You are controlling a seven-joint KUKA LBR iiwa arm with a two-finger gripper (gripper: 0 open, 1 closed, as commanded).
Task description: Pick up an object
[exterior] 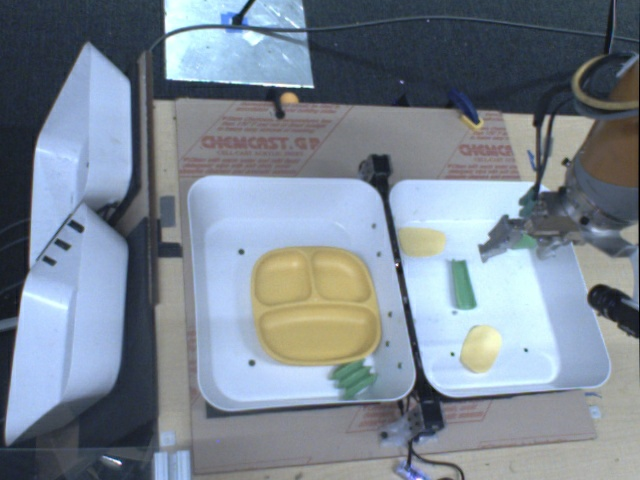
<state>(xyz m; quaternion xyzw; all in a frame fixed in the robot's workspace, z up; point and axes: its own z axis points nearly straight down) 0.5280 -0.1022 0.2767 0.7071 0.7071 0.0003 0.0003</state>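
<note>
Currently the gripper (pixel 497 245) sits over the upper right part of the right bin (pixel 575 368), reaching in from the right edge of the view. It appears to be above the bin floor rather than on it, though its height cannot be judged with confidence. The fingers (pixel 492 249) point left toward the middle of the bin; whether they are open or closed cannot be told at this resolution, and nothing is visible between them.

Three candidate items lie in the right bin. A pale yellow flat piece (pixel 422 241) rests near the upper left corner, close to the divider between the bins. A green stick (pixel 462 284) lies near the middle, lengthwise along the bin, below and left of the gripper. A yellow rounded piece (pixel 481 348) rests nearer the front edge. All three are apart from one another, which leaves room for the fingers around each.

The left bin (pixel 215 268) holds a yellow divided plate (pixel 315 303) in its centre, with a green pea pod (pixel 354 377) just beside the plate's front right corner, close to the bin wall.

By judgement, the task is at the approach step: no item is lifted. The green stick is the nearest target. Its narrow shape suits a grasp across its width. The flat yellow piece looks harder to grip because it sits low against the floor.
</note>
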